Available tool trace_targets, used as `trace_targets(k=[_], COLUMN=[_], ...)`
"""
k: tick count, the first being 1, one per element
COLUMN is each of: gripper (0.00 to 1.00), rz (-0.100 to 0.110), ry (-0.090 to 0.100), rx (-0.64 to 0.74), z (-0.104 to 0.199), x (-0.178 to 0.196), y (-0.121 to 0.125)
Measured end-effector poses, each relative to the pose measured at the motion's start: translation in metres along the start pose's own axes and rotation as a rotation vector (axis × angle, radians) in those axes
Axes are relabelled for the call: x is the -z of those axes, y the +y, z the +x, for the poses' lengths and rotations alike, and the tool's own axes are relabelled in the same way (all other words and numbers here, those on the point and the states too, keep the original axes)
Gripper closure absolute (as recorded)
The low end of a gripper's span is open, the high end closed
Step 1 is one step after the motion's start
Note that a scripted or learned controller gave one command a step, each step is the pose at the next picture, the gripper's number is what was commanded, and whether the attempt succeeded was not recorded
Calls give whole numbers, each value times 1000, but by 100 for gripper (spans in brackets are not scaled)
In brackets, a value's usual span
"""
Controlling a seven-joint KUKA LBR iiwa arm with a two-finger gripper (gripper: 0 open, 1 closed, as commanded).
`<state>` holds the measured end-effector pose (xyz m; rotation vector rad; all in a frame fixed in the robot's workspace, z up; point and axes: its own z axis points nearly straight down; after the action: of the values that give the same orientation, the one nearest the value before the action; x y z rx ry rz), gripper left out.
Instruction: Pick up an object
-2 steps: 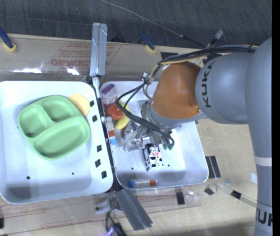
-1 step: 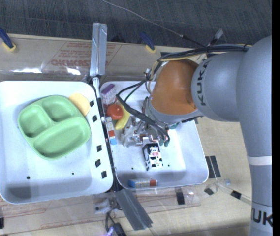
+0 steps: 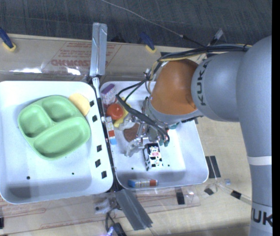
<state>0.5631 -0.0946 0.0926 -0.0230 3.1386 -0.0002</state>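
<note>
My gripper [image 3: 142, 149] is down in the right bin [image 3: 191, 154], below the orange wrist band [image 3: 174, 87]. A small black-and-white spotted object [image 3: 153, 158] lies right beside the gripper's tip; whether it is held is unclear. A brown object [image 3: 130, 132] sits just left of the gripper. Farther up and left lie a red-orange object [image 3: 115, 111] and a purple-and-white item [image 3: 108, 89]. A pen-like stick [image 3: 142, 183] rests along the bin's near wall.
The left bin [image 3: 12, 171] holds a green divided plate [image 3: 55, 126] and a yellow block [image 3: 80, 102] at its upper right. A ridge with black marks [image 3: 101, 141] separates the bins. The grey arm [image 3: 248, 97] covers the right bin's far right side.
</note>
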Motion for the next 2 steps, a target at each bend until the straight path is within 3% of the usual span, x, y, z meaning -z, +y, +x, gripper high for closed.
trace_targets(k=[1, 2], gripper=[100, 100], rz=[0, 3], ry=[-4, -12], rx=[6, -70], z=[-2, -49], x=[11, 156], y=[1, -19])
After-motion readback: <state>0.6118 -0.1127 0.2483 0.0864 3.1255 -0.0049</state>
